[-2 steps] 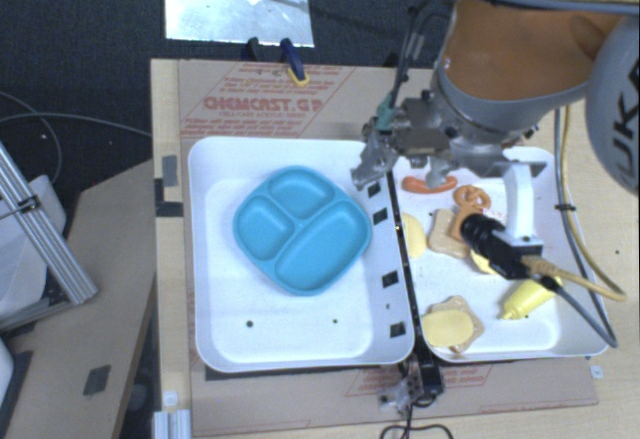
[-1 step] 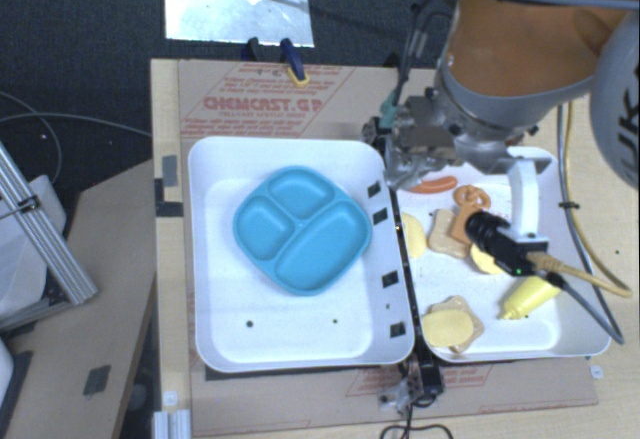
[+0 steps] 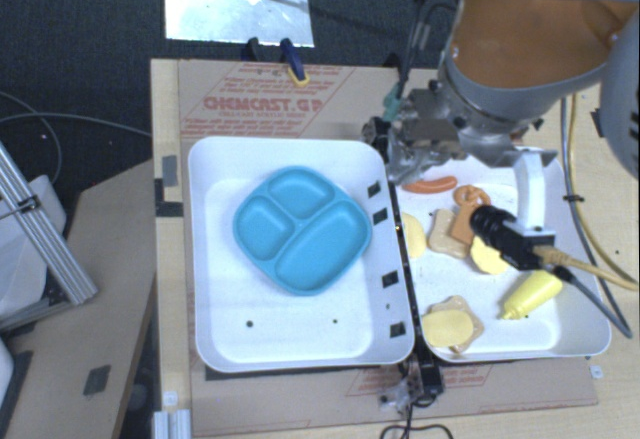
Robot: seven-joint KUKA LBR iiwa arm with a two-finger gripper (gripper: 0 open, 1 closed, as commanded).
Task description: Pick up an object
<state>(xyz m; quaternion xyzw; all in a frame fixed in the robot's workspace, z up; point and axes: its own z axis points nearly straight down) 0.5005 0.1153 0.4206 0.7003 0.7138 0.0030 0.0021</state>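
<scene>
Step in hand — approach: gripper point(image 3: 408, 159) hovers just left of the hot dog point(image 3: 432, 185), finger state can't be told; it should centre over the sausage and descend straight.

Count, rel. to hot dog: 1 blue plate point(image 3: 300, 229) in left bin point(image 3: 215, 347); below it 1 pretzel point(image 3: 470, 195), 1 yellow bottle point(image 3: 530, 293), 1 sandwich point(image 3: 449, 324) — right bin point(image 3: 580, 332).

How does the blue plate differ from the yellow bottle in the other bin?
The blue plate is wide, flat and split into three compartments; the yellow bottle is small, slim and tapers to a nozzle. The plate lies alone in the left bin; the bottle lies on its side in the right bin among other toy foods. Both look like plastic.
</scene>
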